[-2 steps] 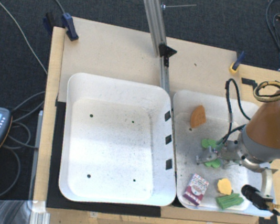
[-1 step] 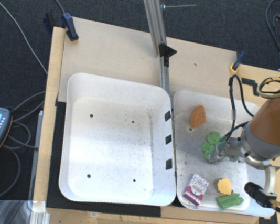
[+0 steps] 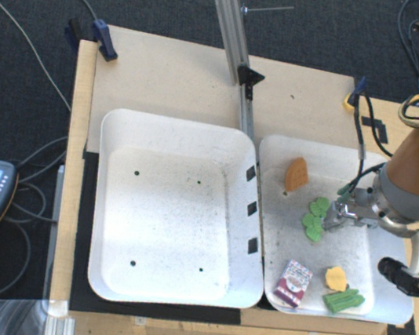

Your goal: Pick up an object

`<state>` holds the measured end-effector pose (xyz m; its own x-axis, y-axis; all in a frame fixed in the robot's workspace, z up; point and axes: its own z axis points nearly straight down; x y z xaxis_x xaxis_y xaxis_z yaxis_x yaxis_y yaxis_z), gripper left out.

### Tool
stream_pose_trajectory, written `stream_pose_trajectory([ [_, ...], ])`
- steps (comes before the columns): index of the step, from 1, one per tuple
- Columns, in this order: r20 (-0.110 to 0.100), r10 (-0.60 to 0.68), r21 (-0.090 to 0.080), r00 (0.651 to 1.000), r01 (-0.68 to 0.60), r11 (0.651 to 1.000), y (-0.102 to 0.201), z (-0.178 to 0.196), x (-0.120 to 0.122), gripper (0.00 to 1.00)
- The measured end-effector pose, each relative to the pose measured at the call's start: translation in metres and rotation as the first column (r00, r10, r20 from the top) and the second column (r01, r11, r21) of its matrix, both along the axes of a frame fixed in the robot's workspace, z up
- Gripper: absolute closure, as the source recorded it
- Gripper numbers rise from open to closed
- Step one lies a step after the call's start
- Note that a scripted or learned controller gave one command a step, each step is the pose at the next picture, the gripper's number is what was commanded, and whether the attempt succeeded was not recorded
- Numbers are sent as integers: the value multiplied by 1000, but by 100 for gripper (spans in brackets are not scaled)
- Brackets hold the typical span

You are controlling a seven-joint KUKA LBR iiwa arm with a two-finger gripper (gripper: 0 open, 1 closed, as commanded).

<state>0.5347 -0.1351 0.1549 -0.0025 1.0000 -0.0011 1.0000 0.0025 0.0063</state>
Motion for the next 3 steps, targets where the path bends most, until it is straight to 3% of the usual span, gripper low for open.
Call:
stream_pose_trajectory([
  [2, 0, 0, 0, 1000, 0, 1000, 0, 84, 0, 100],
  [3, -3, 4, 3, 1000, -4, 1000, 52, 77, 28, 100],
])
